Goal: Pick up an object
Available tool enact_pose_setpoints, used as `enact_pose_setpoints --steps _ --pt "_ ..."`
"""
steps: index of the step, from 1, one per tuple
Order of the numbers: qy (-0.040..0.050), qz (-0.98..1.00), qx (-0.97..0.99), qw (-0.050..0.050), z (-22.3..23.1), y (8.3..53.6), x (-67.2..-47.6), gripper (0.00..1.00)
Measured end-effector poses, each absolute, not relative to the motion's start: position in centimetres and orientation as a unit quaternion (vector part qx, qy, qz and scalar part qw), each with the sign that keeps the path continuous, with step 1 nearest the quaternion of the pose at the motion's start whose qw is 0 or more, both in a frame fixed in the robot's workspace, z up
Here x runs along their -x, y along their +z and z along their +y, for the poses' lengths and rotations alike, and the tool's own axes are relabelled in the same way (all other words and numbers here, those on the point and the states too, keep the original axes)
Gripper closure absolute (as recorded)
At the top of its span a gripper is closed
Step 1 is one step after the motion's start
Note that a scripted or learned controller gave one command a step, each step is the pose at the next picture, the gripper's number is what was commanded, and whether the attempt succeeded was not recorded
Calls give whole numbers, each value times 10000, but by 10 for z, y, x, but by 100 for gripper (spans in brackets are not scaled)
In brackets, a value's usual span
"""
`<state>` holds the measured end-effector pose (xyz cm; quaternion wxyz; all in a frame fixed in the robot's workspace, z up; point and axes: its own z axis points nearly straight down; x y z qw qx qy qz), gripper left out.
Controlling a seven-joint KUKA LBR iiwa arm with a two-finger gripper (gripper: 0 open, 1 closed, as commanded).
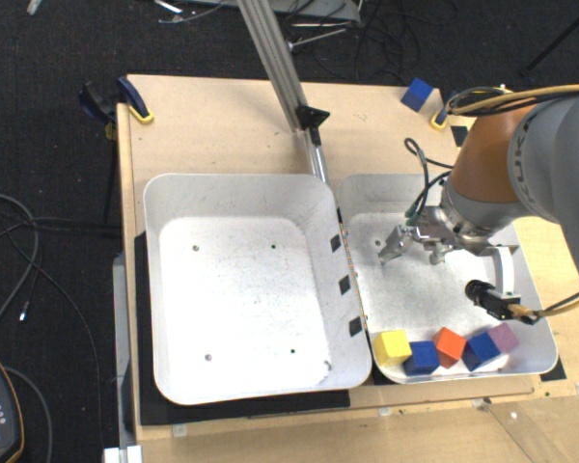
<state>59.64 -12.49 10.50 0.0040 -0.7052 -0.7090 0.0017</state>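
Along the front wall of the right bin [367, 196] lies a row of small blocks: a yellow block [392, 345], a blue block [423, 357], an orange block [451, 344], a second blue block [482, 349] and a pale purple block [504, 337]. My gripper [412, 244] hangs over the middle of the right bin, well behind the blocks. Its fingers [391, 249] stand apart with nothing between them. The grey arm with its orange band [487, 167] reaches in from the right.
The left bin [164, 201] lies beside the right one. A slanted metal pole [275, 51] crosses the bench's back. A blue block [418, 94] sits on the bench at the back right. Clamps [125, 99] grip the back left corner.
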Motion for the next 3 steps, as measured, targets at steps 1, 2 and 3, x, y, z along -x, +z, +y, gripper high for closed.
enact_pose_setpoints --steps 1,2,3 --pt "7 -7063 7079 13 -119 126 -567 0" --pt "9 -7063 7079 19 -106 128 -536 0" --pt "-20 -7079 7064 -21 -90 211 -490 0"
